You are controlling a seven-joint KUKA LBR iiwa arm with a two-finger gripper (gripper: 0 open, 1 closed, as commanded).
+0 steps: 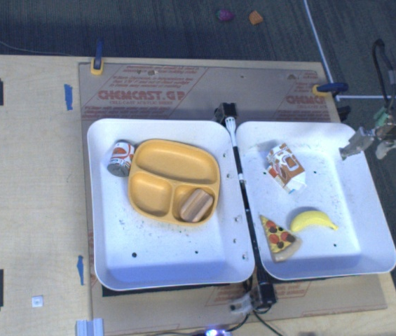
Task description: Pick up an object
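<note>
We hover grey two-finger gripper (pixel 357 145), grip unreadable, at right bin's far-right rim; crinkled white-red snack packet (pixel 285 166) lies left, nearest.

A brown board (pixel 198 89) lies on the pale wooden bench (pixel 22 208), and on the board sit a left white bin (pixel 113 257) and a right white bin (pixel 366 250), touching side by side. A small clamp (pixel 97 60) bites the board's far left corner, and another clamp (pixel 329 88) its far right corner. On the dark carpet beyond the board lie a purple bit (pixel 224 15) and an orange bit (pixel 255 17), close together.
</note>
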